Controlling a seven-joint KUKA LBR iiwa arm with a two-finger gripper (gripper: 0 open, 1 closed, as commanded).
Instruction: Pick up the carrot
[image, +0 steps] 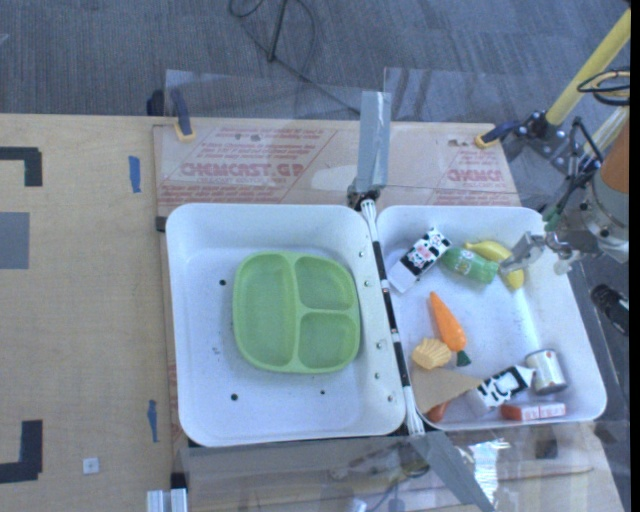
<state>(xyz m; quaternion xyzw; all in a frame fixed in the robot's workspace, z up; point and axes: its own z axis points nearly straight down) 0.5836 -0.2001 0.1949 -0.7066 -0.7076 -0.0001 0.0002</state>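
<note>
The carrot (446, 320), orange with a small green end, lies in the middle of the right bin (580, 345), pointing up-left. My gripper (540, 255) hangs over the bin's upper right corner, well up and to the right of the carrot. It is open, with nothing between its fingers (514, 258). A yellow banana (492, 249) lies just to its left.
Around the carrot lie a yellow corn piece (432, 352), a green bottle (469, 265), a cow-print carton (425, 251), a silver can (545, 370), a second cow-print box (505, 384) and a brown wedge (447, 390). The left bin (195, 300) bears a green divided plate (297, 312).
</note>
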